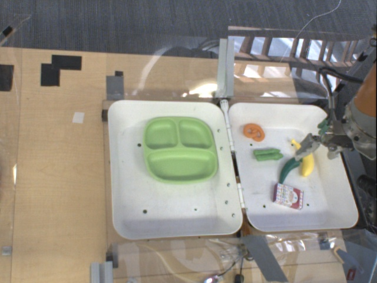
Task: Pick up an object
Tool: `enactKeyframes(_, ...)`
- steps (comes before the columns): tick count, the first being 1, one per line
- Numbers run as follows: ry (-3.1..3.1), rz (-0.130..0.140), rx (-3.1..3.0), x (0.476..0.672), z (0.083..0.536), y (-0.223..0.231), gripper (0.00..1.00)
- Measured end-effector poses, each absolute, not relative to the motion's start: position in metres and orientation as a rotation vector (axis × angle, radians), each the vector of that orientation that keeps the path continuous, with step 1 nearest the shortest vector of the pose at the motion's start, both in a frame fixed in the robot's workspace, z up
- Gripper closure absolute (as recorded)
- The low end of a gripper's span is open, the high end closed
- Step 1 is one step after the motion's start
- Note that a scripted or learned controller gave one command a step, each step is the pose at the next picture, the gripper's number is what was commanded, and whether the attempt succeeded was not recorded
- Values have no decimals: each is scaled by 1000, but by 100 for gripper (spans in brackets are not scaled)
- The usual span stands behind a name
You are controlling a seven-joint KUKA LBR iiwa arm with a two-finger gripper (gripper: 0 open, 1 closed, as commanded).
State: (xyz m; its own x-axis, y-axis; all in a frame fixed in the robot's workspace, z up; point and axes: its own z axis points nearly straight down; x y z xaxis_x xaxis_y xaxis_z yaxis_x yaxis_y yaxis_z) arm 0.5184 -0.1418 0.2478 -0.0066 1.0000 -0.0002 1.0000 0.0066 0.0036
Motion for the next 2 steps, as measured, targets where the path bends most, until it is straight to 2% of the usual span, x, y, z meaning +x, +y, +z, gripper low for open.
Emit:
enactKeyframes(1,2143,1,2296,589,146,-135,0)
enactKeyframes(2,2216,26,2193,599,100,-113,0)
